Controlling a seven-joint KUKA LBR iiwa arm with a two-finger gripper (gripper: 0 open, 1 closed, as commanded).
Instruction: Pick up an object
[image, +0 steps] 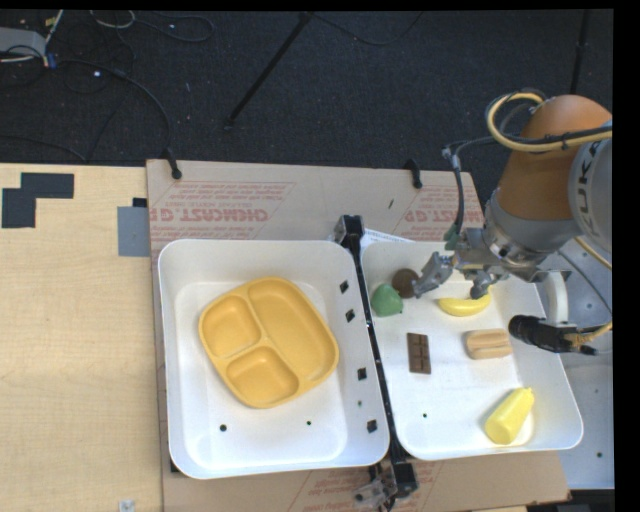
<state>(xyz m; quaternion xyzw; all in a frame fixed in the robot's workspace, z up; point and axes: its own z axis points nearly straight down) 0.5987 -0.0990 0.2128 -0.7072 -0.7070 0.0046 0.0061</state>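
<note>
From the camera view, the right bin (560, 425) holds six small things. Taking the brown chocolate bar (419, 352) at its centre as landmark: a green rounded piece (386, 299) lies up-left by the divider, a dark brown ball (404, 281) above, a yellow banana (463, 305) up-right, a tan block (488, 344) just right, and a yellow wedge (509, 416) down-right. The gripper (458, 279) hangs above the bar, its jaws spread between ball and banana, pinching nothing. Bare white floor lies below the bar. The left bin (185, 300) carries a yellow divided tray (267, 340).
</note>
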